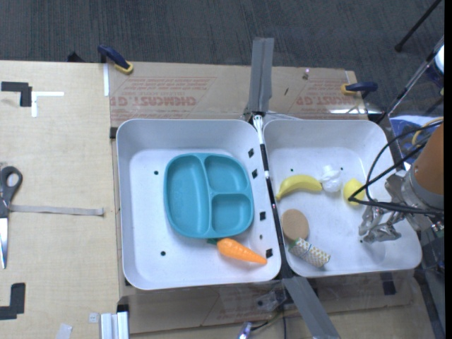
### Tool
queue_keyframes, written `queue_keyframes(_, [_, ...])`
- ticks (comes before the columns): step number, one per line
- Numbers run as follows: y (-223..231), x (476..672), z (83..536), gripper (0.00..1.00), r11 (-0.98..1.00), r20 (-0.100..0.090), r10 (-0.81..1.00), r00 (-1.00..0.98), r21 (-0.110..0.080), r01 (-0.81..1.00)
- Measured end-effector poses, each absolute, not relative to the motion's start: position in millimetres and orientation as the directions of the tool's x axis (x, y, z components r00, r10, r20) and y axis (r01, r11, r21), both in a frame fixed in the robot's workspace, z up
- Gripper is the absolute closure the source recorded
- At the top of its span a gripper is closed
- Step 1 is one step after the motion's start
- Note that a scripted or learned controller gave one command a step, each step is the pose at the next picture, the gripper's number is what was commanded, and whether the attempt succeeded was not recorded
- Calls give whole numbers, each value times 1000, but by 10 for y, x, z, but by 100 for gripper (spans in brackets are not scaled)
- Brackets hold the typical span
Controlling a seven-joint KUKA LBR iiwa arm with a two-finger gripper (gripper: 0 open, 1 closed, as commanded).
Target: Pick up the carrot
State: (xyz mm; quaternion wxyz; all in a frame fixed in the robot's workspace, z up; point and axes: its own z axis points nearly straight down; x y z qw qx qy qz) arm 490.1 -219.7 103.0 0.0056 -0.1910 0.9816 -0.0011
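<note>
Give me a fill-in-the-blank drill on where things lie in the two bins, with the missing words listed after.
1. The carrot lies in the ___ bin, below the teal divided plate.
2. The gripper hovers over the ___ bin.
3. The plate has ___ compartments.
4. The banana lies in the same bin as the brown ___.

Missing words: left; right; three; cookie

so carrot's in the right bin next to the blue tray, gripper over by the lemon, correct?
Wrong bin. The camera view shows the carrot in the left bin, by the blue tray's near edge. The gripper is over the right bin, near the lemon, as you said.
</note>
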Motion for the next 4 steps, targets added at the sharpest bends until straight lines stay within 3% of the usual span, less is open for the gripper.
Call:
queue_keyframes(1, [-2205, 5240, 931, 100, 636, -5, -772, -636, -3, -772])
queue_keyframes(2, [-2202, 5397, 930, 100, 278, -4, -961, -278, -4, -961])
queue_keyframes(3, [-2201, 5562, 927, 100, -170, -3, -985, 170, -4, -985])
queue_keyframes(4, [-1676, 5537, 917, 100, -571, -4, -821, 571, -3, -821])
